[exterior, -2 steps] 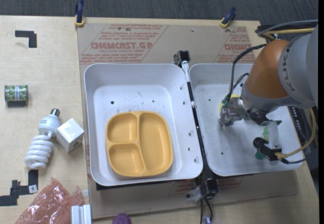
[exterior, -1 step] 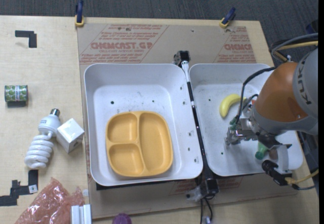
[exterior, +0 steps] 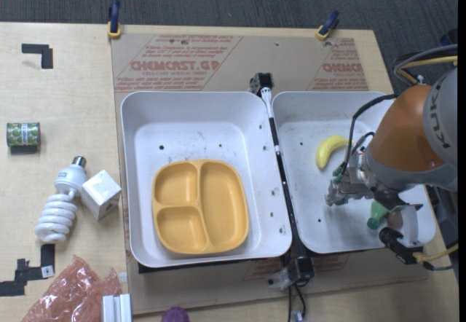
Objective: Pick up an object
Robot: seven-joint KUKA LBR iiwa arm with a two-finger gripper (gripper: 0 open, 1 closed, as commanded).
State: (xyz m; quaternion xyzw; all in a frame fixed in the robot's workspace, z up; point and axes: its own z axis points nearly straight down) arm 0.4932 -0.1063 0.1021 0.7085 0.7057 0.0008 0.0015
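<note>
A yellow banana [exterior: 330, 151] lies in the right bin [exterior: 309, 229], toward its back middle. A small green object [exterior: 376, 214] sits near that bin's front right, partly hidden under the arm. My gripper [exterior: 338, 190] hangs low over the right bin, just in front of the banana and left of the green object. The grey wrist and the orange band above it cover much of the bin's right half. Nothing visible is held by the gripper.
The left bin [exterior: 138, 131] holds a yellow divided plate [exterior: 199, 205]. On the bench to the left lie a spiral light bulb [exterior: 60, 202], a white cube [exterior: 101, 194], a green can [exterior: 23, 135] and a red mesh bag [exterior: 73, 293]. A black divider [exterior: 275, 146] runs between the bins.
</note>
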